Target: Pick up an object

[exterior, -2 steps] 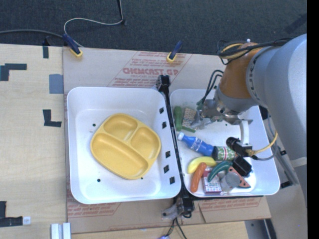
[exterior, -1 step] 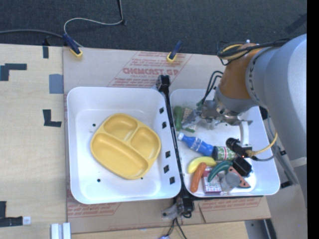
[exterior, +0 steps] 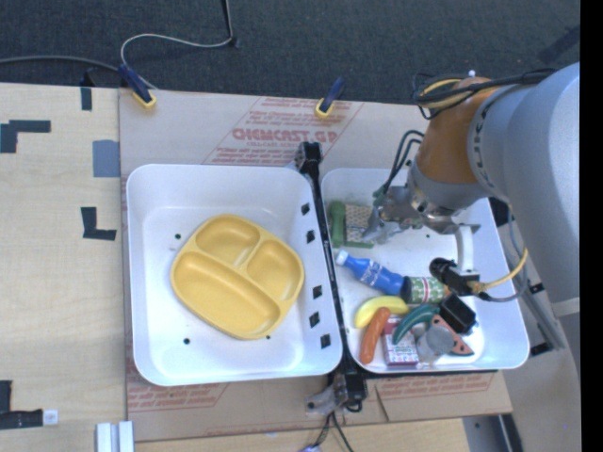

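Note:
My gripper (exterior: 375, 224) is low in the right bin (exterior: 509, 332), at its back left part. It hangs right beside a green speckled block (exterior: 352, 220) that lies against the bin's left wall. Just in front of the gripper lies a blue bottle (exterior: 371, 271). Further forward are a yellow banana (exterior: 380, 308), an orange-red sausage-shaped toy (exterior: 370, 336), a dark green can (exterior: 423, 288), a green curved piece (exterior: 413, 321) and a grey and orange item (exterior: 447, 343). No object shows between the gripper's tips.
The left bin (exterior: 151, 252) holds a yellow divided plate (exterior: 237, 275). A black divider (exterior: 318, 252) separates the two bins. A printed card (exterior: 400, 354) lies at the right bin's front edge. The arm (exterior: 528, 149) covers the right bin's back right.

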Tool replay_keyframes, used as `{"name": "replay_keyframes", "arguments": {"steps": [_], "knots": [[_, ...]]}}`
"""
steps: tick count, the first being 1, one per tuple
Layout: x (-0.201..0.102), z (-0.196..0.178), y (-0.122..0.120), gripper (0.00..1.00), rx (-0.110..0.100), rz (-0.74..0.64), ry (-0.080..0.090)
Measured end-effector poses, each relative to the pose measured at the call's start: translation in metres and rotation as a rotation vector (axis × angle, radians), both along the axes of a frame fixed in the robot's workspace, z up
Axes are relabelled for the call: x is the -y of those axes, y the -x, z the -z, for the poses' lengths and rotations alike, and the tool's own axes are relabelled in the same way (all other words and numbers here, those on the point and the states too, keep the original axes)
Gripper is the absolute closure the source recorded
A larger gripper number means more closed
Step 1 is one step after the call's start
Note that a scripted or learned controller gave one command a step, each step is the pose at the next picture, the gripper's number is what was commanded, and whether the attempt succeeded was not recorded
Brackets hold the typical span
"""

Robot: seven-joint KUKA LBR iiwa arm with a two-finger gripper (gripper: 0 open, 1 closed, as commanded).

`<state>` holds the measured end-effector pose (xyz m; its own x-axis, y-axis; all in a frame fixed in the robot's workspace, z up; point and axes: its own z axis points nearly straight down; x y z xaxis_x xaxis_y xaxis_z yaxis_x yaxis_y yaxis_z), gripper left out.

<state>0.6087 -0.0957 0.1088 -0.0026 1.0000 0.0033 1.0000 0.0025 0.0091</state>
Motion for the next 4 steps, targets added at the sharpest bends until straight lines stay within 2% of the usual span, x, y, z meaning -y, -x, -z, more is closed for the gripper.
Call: {"name": "replay_keyframes", "arguments": {"steps": [1, 2, 3, 4], "knots": [[0.000, 0.000, 0.000, 0.00, 0.000, 0.000, 0.000], [0.008, 0.024, -0.004, 0.00, -0.008, 0.001, 0.003], [0.008, 0.014, -0.004, 1.00, -0.008, 0.001, 0.004], [-0.036, -0.076, 0.025, 1.00, -0.009, 0.000, 0.003]]}}
